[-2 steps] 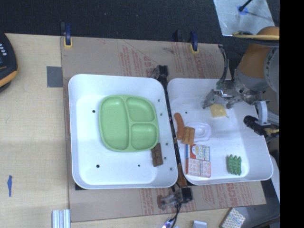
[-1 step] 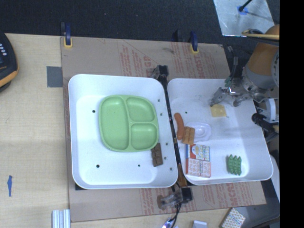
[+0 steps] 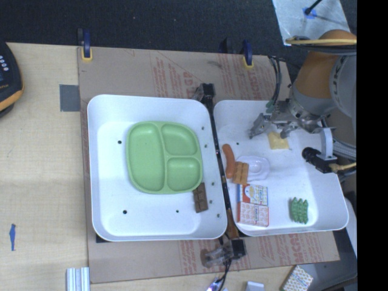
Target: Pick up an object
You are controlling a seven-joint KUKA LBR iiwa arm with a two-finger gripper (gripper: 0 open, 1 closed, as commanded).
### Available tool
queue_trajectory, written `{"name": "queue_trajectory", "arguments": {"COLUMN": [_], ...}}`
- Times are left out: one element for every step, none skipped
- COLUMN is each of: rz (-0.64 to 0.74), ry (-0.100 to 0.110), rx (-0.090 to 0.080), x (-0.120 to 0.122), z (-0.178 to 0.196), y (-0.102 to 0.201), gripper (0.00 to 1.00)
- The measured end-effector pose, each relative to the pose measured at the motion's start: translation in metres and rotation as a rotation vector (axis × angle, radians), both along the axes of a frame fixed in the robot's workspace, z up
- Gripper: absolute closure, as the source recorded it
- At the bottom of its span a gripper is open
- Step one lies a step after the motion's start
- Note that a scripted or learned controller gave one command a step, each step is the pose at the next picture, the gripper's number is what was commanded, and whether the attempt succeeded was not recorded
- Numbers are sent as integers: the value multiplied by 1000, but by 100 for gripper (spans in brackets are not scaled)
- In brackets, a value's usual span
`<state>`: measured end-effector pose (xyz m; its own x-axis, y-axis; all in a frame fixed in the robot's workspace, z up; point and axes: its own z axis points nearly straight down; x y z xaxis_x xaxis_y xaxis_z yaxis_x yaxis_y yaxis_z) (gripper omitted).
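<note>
Tool point(image 3: 271, 128) low over right bin point(image 3: 327, 220), arm point(image 3: 318, 77) reaching from right

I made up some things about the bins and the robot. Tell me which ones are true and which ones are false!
1. The green plate lies in the left bin. True.
2. The green plate has food on it. False: its three sections hold nothing.
3. The gripper is over the right bin. True: it hangs above that bin's far end, beside a pale yellow piece.
4. The bumpy green toy is in the left bin. False: it lies in the right bin, near the front right corner.
5. The orange sausage is in the right bin, close to the wall between the bins. True.
6. The picture card stands upright. False: it lies flat on the bin floor.
</note>
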<state>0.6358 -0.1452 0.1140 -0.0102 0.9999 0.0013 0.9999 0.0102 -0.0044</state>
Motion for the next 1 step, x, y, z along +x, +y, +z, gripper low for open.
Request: {"name": "queue_trajectory", "arguments": {"rz": [-8], "ry": [-5], "rx": [-3], "x": [12], "z": [2], "y": [-48], "gripper": [0]}}
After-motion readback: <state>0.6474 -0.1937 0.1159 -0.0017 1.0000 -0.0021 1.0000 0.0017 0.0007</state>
